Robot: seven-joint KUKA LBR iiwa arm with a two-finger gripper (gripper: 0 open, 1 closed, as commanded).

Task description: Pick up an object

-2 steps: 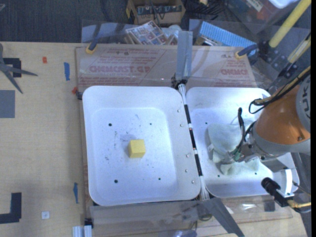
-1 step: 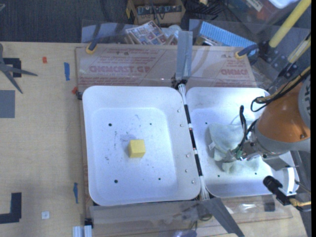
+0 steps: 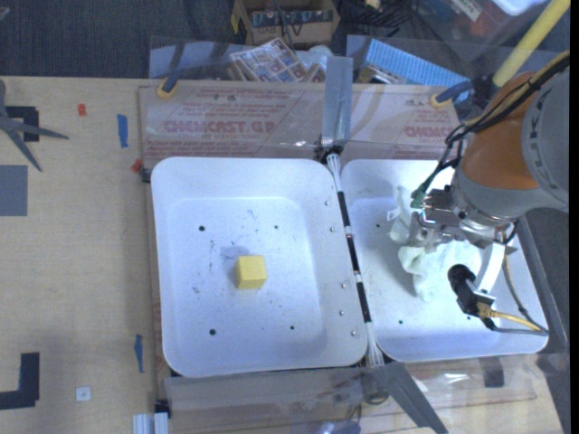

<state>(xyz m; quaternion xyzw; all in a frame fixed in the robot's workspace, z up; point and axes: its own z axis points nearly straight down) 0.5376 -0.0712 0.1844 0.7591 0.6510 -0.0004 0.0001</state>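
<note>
- You are at the reach-and-grasp step: the arm comes in from 3 o'clock, and its pincer is low in the right bin, down among the pale crumpled cloth.
- The wrist hardware hides the tips, so you cannot tell whether the pincer is open or closed, nor whether it grips anything.
- The cloth is soft, white with a greenish tint and bunched in loose folds; it lies near the bin's centre, spreading toward 6 o'clock from the pincer.
- A small yellow block, foam-like with square edges, sits alone near the middle of the left bin, well apart from the arm.
- Both bins are shallow, smooth white plastic with rounded corners, the left one scuffed.
- Your next move likely calls for closing on a fold and lifting straight up; limp fabric may slip.
</note>
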